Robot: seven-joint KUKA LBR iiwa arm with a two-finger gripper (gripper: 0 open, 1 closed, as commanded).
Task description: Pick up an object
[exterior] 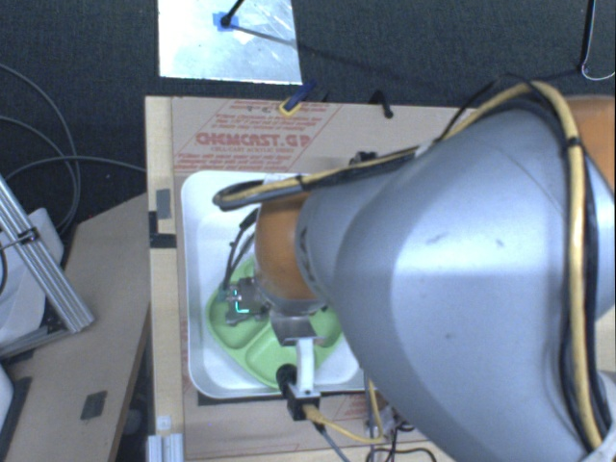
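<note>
A white bin [197,258] sits on a board of brown cardboard printed with red letters [252,128], and everything else is placed from that bin. To its left, off the board, lie a pale wooden surface and a slanted length of silver metal rail [43,272]. Beyond the bin's far edge, past the cardboard, a shiny square sheet [229,25] lies on dark carpet, with a small blue piece on it.

Inside the bin, toward its near end, lies a green plastic tray [226,330] with shallow compartments (the one thing to pick that can be made out). It rests flat on the bin floor, touching or nearly touching the near wall.

Directly over the tray hangs the arm's wrist, its orange band [274,248] above the middle of the bin, with black cables looping beside it. The gripper [241,301] sits low over the tray's left part, a small teal light glowing on it; whether it is spread or pressed together cannot be told, since the wrist hides it.

Over the bin's right side looms the grey arm [462,268], with a yellow cable along its edge.
</note>
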